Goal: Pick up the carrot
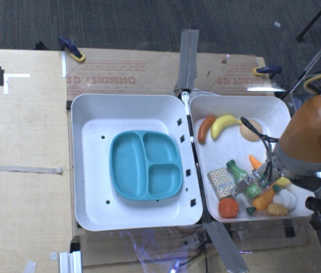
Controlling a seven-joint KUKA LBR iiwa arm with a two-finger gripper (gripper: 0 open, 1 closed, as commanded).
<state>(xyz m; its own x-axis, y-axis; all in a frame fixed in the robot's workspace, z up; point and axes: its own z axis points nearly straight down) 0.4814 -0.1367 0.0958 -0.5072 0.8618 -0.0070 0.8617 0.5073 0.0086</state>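
The carrot (264,198), orange with a small green top, lies slanted in the right bin (274,104) near its front wall. The gripper (258,180) hangs low over the bin just above and left of the carrot's upper end, among crowded toy foods. The grey wrist and the orange band (312,128) cover the bin's right side and hide part of what lies below. Nothing is seen lifted off the bin floor.
Around the carrot sit a green bottle (237,171), a round green item (253,190), a tomato (228,208), a cracker (220,181), a yellow piece (282,182) and a white item (287,198). A sausage (205,128), banana (226,124) and bread roll (250,129) lie at the back. The left bin (92,112) holds a teal divided plate (146,165).
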